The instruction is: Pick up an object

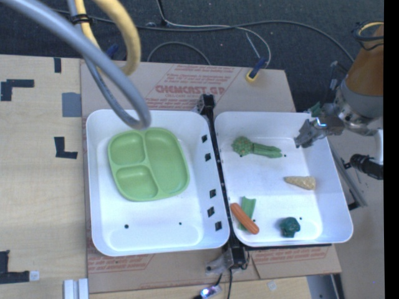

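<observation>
Hovering at about 3 o'clock, the tool point(310, 132) sits over the upper right rim of the shallow white right-hand bin point(330, 195) on the counter, and honestly I can't tell how it's set from this angle; nothing visibly in it.

Candidates all lie in that bin: a green broccoli-like toy stalk point(255, 147) at 12 o'clock, nearest the tool; a small tan wedge-shaped piece point(300, 182) toward 3 o'clock; an orange toy carrot with green top point(244, 216) at 7 o'clock; and a small dark green lumpy toy point(289, 226) at 5 o'clock. The green sectioned plastic plate point(148, 164) sits in the shallow white left-hand bin point(100, 185).

My guess at the risks: the tan wedge looks flat, so the tool could skate off it, and the dark green lump lies near the bin wall, which could block a clean descent.
</observation>
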`<state>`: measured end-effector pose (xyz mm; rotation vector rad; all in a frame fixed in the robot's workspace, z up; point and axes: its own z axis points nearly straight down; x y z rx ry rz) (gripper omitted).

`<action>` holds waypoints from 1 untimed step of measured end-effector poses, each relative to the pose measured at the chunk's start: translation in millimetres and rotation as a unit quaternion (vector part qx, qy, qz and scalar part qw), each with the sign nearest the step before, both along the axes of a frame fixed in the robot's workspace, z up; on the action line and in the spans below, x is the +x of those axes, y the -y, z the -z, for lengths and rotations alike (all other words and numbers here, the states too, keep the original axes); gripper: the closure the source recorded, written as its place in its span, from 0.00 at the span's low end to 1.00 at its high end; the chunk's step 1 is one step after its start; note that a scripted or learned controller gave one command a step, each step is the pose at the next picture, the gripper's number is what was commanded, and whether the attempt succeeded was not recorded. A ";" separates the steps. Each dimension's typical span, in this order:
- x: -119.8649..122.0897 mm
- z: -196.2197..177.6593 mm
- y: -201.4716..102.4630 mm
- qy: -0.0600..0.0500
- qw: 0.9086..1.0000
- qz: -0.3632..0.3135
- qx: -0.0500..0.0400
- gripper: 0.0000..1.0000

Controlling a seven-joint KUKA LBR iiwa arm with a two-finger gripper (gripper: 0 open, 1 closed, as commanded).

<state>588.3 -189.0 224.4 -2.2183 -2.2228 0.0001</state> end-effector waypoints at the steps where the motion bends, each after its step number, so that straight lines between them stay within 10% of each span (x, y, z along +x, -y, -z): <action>1: -1.6 4.0 -45.4 -0.001 1.000 -0.001 0.000 1.00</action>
